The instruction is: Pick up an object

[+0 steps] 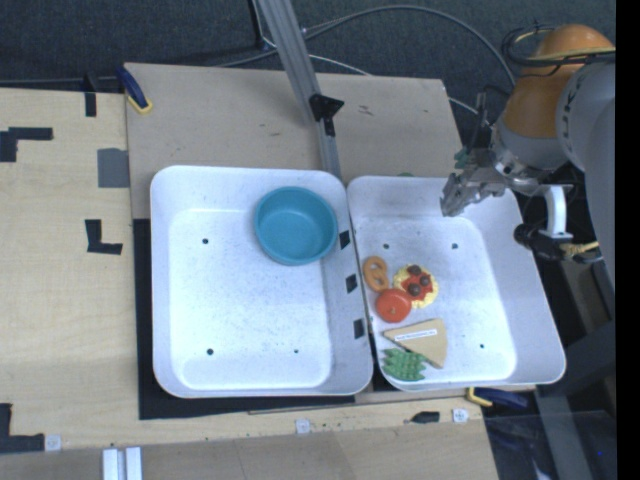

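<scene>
While the 2 shallow white bins sit side by side on the bench (230, 98), the left bin (200, 308) carries 1 blue bowl (295, 225), upright near its far right corner and close to the wall it shares with its neighbour. The right bin (500, 298) holds 5 small toy foods bunched along its left wall: 1 pretzel (375, 272), 1 yellow pastry with dark berries (416, 284) just beside it, 1 red tomato (393, 306) touching the pastry's near side, 1 tan wedge of sandwich or cheese (424, 340) below that, and 1 green leafy piece (404, 365) at the near left corner. Most of the left bin's floor lies bare, as does the right half of the right bin. The claw (458, 202) hangs over the far right part of the right bin, well apart from the foods; whether it is open or closed I cannot tell, and nothing shows between its tips
</scene>
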Robot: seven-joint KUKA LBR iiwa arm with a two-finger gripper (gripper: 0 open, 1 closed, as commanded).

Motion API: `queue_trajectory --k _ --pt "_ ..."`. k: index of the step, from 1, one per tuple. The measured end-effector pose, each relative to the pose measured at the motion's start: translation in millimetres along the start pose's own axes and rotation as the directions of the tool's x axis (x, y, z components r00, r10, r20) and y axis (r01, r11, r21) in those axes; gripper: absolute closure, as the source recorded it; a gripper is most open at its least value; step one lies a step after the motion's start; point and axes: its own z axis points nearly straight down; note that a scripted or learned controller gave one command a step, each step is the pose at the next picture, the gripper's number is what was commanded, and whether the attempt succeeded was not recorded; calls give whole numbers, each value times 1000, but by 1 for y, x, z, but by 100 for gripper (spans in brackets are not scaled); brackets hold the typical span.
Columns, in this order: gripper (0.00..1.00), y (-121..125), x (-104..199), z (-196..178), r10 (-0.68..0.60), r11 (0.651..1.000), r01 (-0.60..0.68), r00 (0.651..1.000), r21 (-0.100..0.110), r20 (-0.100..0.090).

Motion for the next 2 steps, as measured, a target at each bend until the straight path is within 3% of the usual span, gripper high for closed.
queue_trajectory --k 2 --pt "100 7 -2 -96 0 1000 0 1000 1 0"
